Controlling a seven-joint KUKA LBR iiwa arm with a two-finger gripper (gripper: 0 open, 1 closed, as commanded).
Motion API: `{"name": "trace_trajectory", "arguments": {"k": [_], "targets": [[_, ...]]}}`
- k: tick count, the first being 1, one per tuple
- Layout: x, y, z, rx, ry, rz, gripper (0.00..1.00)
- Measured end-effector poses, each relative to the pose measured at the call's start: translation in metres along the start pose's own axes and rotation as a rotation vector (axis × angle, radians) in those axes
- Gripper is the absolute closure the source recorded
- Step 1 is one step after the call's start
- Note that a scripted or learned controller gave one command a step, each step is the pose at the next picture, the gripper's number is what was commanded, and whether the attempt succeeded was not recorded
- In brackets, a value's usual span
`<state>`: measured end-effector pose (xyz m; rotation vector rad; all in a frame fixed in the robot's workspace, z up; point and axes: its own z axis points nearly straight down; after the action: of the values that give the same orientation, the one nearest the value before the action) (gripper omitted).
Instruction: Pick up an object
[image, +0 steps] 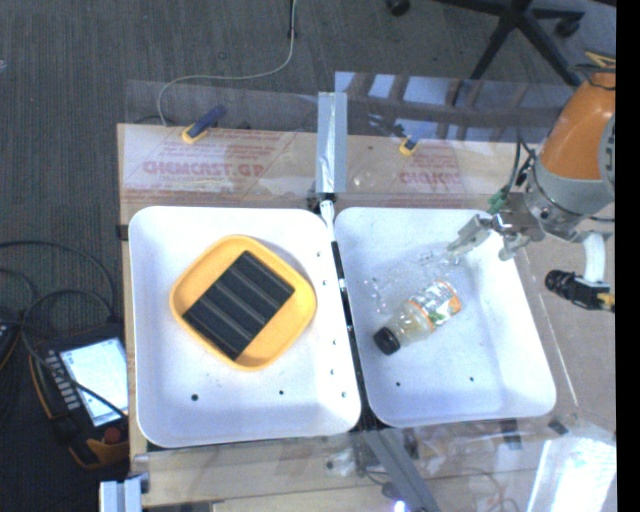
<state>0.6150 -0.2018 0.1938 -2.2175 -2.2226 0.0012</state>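
Claw (490, 238) hangs over the right bin's (520, 395) upper right corner, fingers spread, gripping nothing. Below and to its left the bottle (420, 315) lies tilted on bare white floor, well off every rim. Farther left, a yellow dish (243, 302) occupies the other bin (160, 400).

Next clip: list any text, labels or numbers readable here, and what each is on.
"CHEMCAST GP": faint red print on the clear sheet behind the left bin, seemingly mirrored.
Red print on the sheet behind the right bin: too blurred to read.
Label on the bottle: too small to read.
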Motion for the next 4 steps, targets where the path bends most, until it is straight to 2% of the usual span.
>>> {"name": "trace_trajectory", "arguments": {"k": [1, 2, 3, 4], "targets": [[0.011, -0.023, 0.088, -0.023, -0.008, -0.043, 0.0], [0.024, -0.085, 0.102, -0.018, -0.007, -0.077, 0.0], [0.066, -0.115, 0.102, -0.021, -0.011, -0.138, 0.0], [0.096, -0.124, 0.102, -0.023, -0.014, -0.394, 0.0]]}}
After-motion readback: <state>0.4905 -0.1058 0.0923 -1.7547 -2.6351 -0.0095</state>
